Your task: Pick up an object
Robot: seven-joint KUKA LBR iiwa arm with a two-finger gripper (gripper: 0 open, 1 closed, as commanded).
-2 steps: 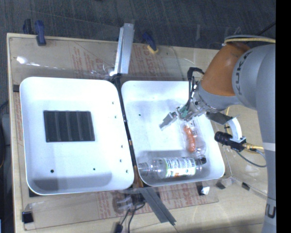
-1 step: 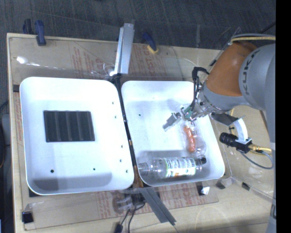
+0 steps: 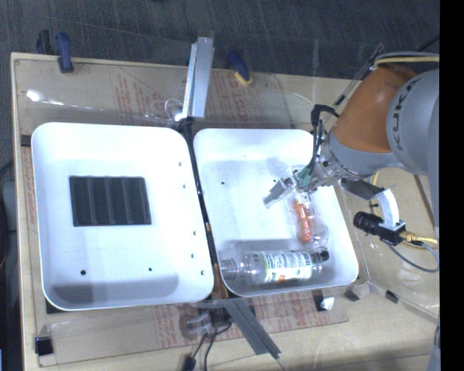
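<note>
Two shallow white bins are seen side by side on the bench (image 3: 31, 83), and the right bin (image 3: 240, 149) is taken as the landmark. A clear plastic bottle (image 3: 274, 267) with a printed label and dark cap is laid on its side along the near wall of the right bin, cap end toward the bin's right corner. An orange carrot-like object (image 3: 303, 219), apparently wrapped in clear film, is laid lengthwise in the right half of the right bin, just above the bottle's cap end; contact between the two cannot be judged. The gripper (image 3: 282, 189) is reached into the right bin from its right side, low over the floor, just above and left of the orange object's upper end. Jaw state cannot be told at this resolution, and nothing is clearly seen between them. The grey arm with its orange band (image 3: 367, 118) is positioned over the right bin's upper right corner. To the left of the right bin, the left bin (image 3: 54, 161) is seen with a dark ribbed rectangular block (image 3: 110, 200) lying flat on its floor. Blue clamps (image 3: 63, 51) are fixed on the bench edge beyond the bins.
</note>
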